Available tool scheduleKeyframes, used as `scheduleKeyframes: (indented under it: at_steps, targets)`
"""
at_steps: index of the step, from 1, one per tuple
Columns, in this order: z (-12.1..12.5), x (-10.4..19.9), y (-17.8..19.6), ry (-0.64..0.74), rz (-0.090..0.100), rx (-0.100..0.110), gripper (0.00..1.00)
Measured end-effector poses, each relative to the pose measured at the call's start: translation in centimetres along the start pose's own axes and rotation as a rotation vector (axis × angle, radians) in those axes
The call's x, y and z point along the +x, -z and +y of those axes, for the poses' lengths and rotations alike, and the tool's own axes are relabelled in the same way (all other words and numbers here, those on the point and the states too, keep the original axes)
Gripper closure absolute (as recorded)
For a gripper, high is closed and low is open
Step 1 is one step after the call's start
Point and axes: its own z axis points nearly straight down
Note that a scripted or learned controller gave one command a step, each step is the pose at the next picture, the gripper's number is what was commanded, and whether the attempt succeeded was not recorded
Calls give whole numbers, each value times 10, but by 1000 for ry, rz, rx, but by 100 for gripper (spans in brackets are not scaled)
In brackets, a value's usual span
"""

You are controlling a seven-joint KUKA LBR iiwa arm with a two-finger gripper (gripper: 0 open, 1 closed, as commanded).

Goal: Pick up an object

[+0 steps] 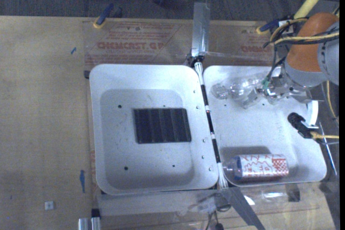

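1. Two shallow white bins are seen side by side on the worktop [43, 116]: a left bin [102, 83] and a right bin [307, 167].
2. In the left bin, one dark ribbed rectangular mat [161, 125] is laid flat near the middle of the floor.
3. In the right bin, two things are counted: one clear plastic bottle [237, 89] and one can [260, 166].
4. The clear plastic bottle is found lying on its side in the far part of the right bin. It is see-through and looks crumpled, with bright glints along its body.
5. The can is found lying on its side against the near wall of the right bin. It is wrapped in a white label with red markings, and one end is checked red and white.
6. The pincer [272, 89] is placed at the right end of the clear plastic bottle, low over the bin. Whether it is apart, together or clamped on the bottle cannot be told.
7. The grey arm [310, 54], with its orange band, is seen reaching in over the far right corner.
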Motion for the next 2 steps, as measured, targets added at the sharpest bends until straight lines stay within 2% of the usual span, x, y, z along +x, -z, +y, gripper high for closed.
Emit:
scheduleKeyframes:
  at_steps: [1,2]
  targets:
    - [25,-32,24,-162,8,55,0]
    - [42,-34,4,-35,21,15,0]
